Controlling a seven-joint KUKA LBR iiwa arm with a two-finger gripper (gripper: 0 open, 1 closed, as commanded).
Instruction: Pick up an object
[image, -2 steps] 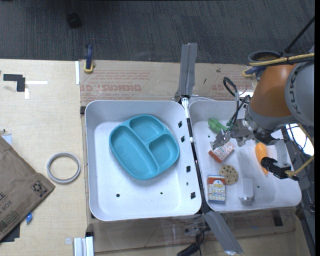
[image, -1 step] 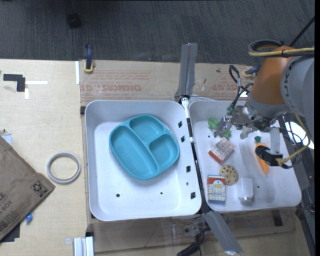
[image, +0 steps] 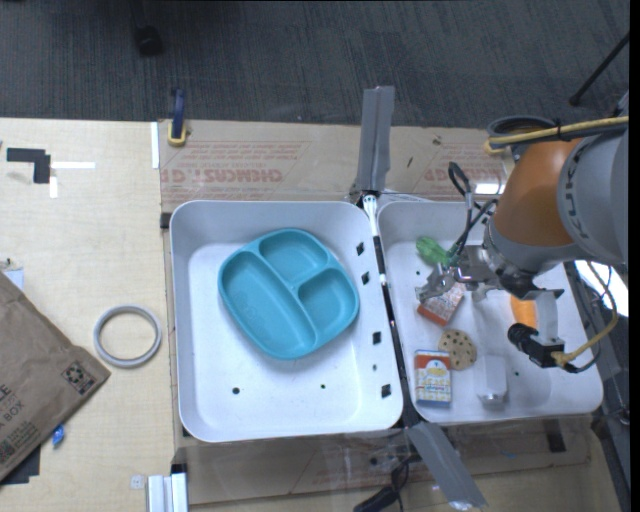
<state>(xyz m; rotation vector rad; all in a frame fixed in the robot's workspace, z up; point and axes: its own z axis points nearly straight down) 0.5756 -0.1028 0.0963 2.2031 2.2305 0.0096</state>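
Camera view has the left bin (image: 200, 330) holding a teal divided plate (image: 288, 292). Over the right bin (image: 570, 395), the gripper (image: 440, 285) hangs low, touching a red-edged packet (image: 441, 303); whether it grips I cannot tell. Just beside lie a green item (image: 431, 249), small box (image: 432, 378), cookie (image: 458, 347).

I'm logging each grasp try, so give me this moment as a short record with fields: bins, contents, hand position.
left bin: teal divided plate
right bin: green item, red-edged packet, cookie, small box, clear item
hand: low over the packet, at the right bin's upper left
grasp: cannot tell
bench outside bins: tape ring, brown box
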